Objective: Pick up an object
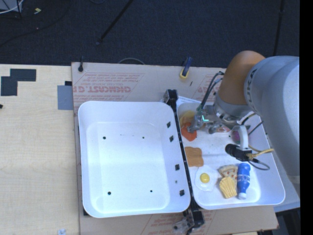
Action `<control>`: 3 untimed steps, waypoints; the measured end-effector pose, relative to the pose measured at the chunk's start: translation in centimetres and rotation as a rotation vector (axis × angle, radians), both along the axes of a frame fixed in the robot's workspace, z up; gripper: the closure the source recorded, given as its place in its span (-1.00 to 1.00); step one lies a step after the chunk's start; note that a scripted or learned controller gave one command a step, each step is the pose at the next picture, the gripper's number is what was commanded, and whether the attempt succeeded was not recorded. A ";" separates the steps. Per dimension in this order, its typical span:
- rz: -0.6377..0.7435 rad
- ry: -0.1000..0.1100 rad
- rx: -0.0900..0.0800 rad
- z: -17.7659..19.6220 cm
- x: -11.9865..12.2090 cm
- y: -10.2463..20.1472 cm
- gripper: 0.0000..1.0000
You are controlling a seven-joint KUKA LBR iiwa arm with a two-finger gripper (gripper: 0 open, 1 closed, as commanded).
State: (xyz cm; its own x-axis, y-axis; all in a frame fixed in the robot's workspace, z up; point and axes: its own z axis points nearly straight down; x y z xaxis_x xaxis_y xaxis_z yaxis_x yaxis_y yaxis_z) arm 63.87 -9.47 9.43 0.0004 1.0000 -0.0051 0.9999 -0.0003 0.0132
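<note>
The right bin [274, 192] holds several small objects. An orange-red piece [188, 131] lies near its far left wall, beside a yellowish piece [187, 117]. A tan toast slice [193, 156] sits in the middle-left. A fried egg [204, 178], a yellow ridged piece [227, 186], a small brown piece [227, 170] and a blue bottle [243, 179] lie along the near side. My gripper [199, 126] reaches down at the far left of this bin, just right of the orange-red piece. A green light glows on it.
The left bin [127, 158] stands next to the right one, joined by a black divider with clips [178, 153]. A black cable and yellow wire [247, 154] hang from the arm over the right bin. A yellow-blue clamp [185, 68] sits on the cardboard behind.
</note>
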 end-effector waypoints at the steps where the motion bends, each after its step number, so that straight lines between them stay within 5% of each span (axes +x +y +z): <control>1: -0.003 0.003 0.002 1.0 0.0 -0.1 1.00; 3: -0.001 -0.007 0.002 0.1 -4.2 1.0 1.00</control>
